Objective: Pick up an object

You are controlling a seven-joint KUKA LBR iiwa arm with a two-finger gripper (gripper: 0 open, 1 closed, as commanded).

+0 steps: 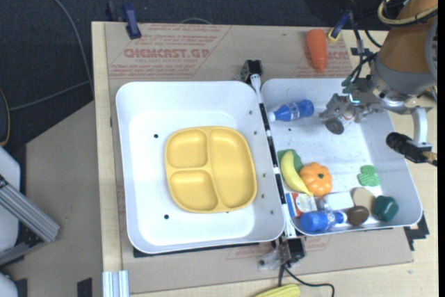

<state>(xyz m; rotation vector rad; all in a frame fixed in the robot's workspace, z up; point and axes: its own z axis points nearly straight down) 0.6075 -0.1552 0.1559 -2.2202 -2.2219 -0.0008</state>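
Grey pincer [342,115] hangs over right bin's [410,181] upper part, just right of blue bottle [293,110]; grip state unreadable, nothing seen held. Banana [293,172], orange pumpkin [317,179] mid-bin. Yellow divided plate [209,168] in left bin [132,170]. Carrot [316,48] on table [181,49].

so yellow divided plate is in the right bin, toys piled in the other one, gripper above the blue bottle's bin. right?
Not quite: the camera view shows the yellow divided plate in the left bin. The toys, including the blue bottle, are in the right bin, with the gripper above it.
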